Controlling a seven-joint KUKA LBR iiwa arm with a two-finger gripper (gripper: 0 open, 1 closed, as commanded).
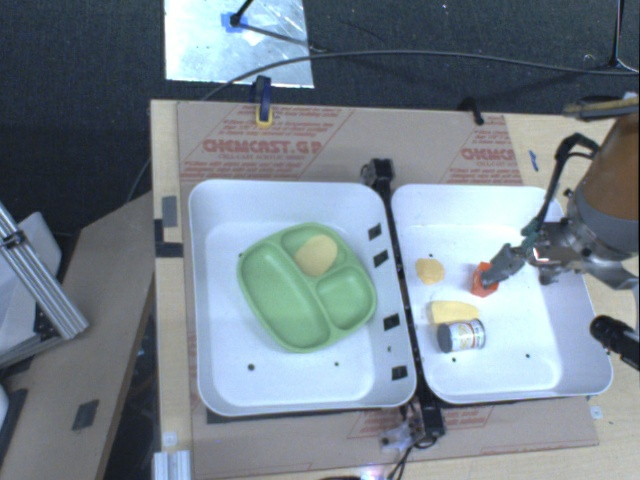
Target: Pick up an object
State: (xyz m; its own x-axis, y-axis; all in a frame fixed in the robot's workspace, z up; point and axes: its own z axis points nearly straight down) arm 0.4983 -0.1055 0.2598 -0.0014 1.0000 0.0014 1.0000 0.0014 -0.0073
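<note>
White right bin [560, 368]: hand [497, 268] mid-floor touches orange object [484, 280]; grip state unclear.

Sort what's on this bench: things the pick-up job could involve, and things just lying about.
Job:
hand, over the right bin
orange object by the hand
small yellow piece
yellow block
small can

Lying about:
green divided plate in the left bin
yellow lump in the plate's top compartment

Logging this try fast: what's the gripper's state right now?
Gripper: over the right bin, at the orange object; open, shut or holding cannot be told.
</note>
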